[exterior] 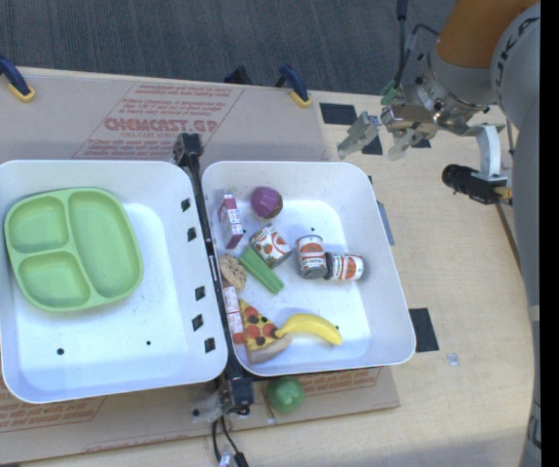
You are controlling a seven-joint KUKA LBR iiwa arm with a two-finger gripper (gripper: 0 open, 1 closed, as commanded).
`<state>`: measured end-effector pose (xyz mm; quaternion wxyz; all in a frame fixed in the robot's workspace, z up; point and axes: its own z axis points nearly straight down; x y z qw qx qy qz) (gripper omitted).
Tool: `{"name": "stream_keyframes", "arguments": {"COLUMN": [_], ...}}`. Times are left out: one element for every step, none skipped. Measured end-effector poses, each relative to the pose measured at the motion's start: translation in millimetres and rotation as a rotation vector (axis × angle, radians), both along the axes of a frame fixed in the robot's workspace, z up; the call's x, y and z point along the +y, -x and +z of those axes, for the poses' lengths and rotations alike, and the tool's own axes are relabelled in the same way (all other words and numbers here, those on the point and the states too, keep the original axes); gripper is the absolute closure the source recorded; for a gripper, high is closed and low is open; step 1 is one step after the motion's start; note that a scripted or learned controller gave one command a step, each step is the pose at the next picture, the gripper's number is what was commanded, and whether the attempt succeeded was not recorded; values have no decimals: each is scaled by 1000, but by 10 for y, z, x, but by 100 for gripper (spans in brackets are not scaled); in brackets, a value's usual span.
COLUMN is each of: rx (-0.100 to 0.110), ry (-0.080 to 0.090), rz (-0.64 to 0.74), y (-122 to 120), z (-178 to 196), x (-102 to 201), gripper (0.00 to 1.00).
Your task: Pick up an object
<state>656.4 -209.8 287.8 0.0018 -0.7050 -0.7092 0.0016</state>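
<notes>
My gripper (384, 136) hangs above the bench just beyond the far right corner of the right bin (381, 251), its two fingers spread apart with nothing between them. In the right bin lie a purple ball-like fruit (266, 201), a small red and white packet (230, 214), a tilted can (271, 245), two more red and white cans (311, 256) (345, 268), a green stick (261, 271), a cookie (232, 273), a pizza slice (257, 330) and a banana (310, 328).
The left bin (162, 339) holds a green divided plate (72, 249). A green round fruit (285, 393) sits outside the bins at the front edge. Cardboard (162, 115) lies under the bins, held by blue and yellow clamps (12, 76).
</notes>
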Motion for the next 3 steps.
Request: {"name": "stream_keyframes", "arguments": {"rx": [3, 0, 0], "ry": [-1, 0, 2], "rz": [0, 2, 5], "y": [10, 2, -3], "z": [-1538, -1965, -1854], "x": [3, 635, 629], "gripper": [0, 0, 100]}}
